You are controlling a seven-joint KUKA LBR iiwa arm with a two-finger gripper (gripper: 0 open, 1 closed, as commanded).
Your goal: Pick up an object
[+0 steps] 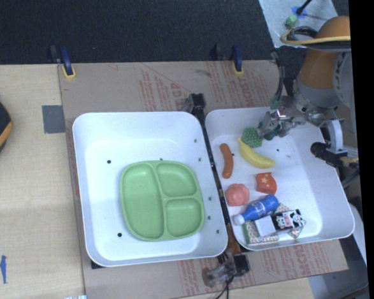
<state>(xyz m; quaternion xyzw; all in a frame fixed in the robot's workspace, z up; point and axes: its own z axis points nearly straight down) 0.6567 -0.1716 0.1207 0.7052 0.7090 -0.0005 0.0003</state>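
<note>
small green bumpy toy [251, 136] in right white bin [318, 194], just left of gripper [269, 126] | yellow plastic banana [255, 154] just below-left | gripper: open or closed, I cannot tell | green divided plate [160, 200] far left

You look down from one fixed camera above the desk [31, 207], tilted toward 12 o'clock, far enough back to take in both bins [93, 184]; the arm [322, 66] enters at 2 o'clock.
</note>
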